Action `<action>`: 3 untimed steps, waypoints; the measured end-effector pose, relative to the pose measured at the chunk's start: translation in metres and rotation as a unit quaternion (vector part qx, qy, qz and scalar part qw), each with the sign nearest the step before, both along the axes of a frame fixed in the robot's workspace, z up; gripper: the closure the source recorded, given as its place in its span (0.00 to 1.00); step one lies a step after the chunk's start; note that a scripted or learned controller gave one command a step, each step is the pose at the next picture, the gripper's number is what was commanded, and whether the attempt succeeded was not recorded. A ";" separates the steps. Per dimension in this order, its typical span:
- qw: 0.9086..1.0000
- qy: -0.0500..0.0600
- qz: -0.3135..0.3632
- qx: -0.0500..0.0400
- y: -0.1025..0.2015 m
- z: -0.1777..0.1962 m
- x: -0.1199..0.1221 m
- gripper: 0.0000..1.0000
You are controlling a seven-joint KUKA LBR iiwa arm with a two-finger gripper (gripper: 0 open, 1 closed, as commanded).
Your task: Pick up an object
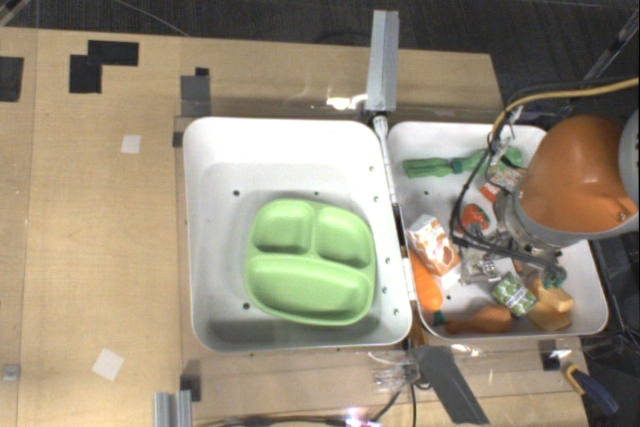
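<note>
The right bin (598, 313) holds several small items. A green-handled tool (445, 166) lies near its far edge, an orange-and-white carton (433, 244) sits by the left wall, and an orange carrot (427, 290) lies next to the carton. Along the near edge are a brown sausage-shaped piece (480, 320), a small green item (512, 295) and a tan piece (552, 306). My gripper (497, 267) hangs low in this bin under the orange band (580, 180), just above the green item and right of the carton. The wrist hides whatever is under it.
A green divided plate (310, 260) lies in the left bin (215, 205). A metal post (383, 65) stands behind the wall between the bins. Black cables (470, 200) loop from the wrist over the right bin. Wooden bench extends to the left.
</note>
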State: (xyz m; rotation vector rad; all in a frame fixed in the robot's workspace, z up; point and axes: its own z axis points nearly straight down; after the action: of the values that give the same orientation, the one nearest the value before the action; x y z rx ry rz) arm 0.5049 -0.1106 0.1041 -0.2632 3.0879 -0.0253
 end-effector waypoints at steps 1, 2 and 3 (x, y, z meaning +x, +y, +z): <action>1.000 0.015 0.000 0.005 -0.026 0.096 0.066 1.00; 1.000 0.017 0.000 0.006 -0.025 0.093 0.065 0.00; 1.000 -0.001 0.011 0.002 -0.029 0.020 0.059 0.00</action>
State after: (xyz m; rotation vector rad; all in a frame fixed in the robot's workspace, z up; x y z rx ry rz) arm 0.5639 -0.1399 0.1241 -0.2973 3.0824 -0.0194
